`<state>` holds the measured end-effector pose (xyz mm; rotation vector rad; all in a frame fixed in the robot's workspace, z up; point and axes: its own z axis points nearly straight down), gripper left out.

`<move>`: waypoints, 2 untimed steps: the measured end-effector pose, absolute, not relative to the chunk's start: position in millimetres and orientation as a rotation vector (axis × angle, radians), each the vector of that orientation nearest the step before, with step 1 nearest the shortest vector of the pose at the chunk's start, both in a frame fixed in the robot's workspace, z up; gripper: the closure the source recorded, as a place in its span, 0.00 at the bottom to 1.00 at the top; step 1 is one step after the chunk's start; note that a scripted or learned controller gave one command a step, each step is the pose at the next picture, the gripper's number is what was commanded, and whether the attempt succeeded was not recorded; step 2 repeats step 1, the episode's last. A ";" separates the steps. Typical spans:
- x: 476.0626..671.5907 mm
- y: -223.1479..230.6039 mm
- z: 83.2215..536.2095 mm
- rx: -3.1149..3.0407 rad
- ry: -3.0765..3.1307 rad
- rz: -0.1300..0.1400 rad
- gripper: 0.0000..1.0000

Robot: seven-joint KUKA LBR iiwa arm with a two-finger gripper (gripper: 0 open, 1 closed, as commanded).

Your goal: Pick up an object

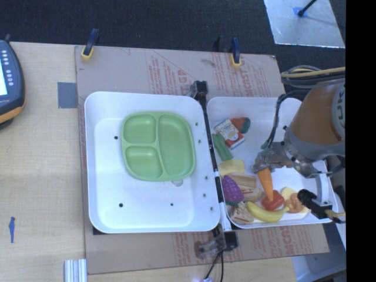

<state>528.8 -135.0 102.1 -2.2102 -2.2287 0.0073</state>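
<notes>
Carrot [266,182] pick, right bin [258,106]
Gripper [265,162] sits at the carrot's far tip — jaws' state I cannot tell; lift straight, clear of crowded toys.

Arm's gripper [267,160] low in right bin [258,106] over toy carrot [266,183]; green divided plate [158,145] alone in left bin [100,157].

Legible text: none. Red print on the cardboard sheet [176,69] under the bins, too blurred to read.
</notes>
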 end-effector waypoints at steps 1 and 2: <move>534.9 -45.1 197.1 -2.209 -2.236 -0.008 1.00; 534.9 -45.1 197.1 -2.209 -2.236 -0.008 1.00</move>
